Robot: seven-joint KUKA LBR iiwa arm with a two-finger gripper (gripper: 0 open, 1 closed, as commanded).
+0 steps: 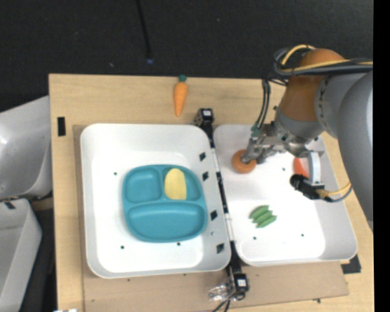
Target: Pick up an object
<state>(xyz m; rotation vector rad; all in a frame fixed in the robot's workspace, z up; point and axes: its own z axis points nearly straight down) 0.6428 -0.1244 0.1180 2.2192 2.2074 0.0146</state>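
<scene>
The tool (250, 155) is low in the right bin (312, 239), at its upper left part, directly over an orange round thing (242, 164) and touching or nearly touching its top. Whether the tool is wide, narrow or gripping cannot be told from this slant.

Taking that orange thing as the landmark: a red piece (299, 166) lies to its right, partly behind the arm's black cable fitting (307, 186). A green pod (262, 216) lies below and a little right, well apart. The bin divider runs just to its left. Beyond that, in the left bin (97, 239), a blue plate (149, 220) holds a yellow piece (175, 184) in its upper right compartment. A carrot (180, 95) lies up and left on the bare worktop (117, 96), outside both bins.

The arm (338, 109) comes in from the right, its orange band (305, 90) above the wrist, bent down and leftward to the tool.
</scene>
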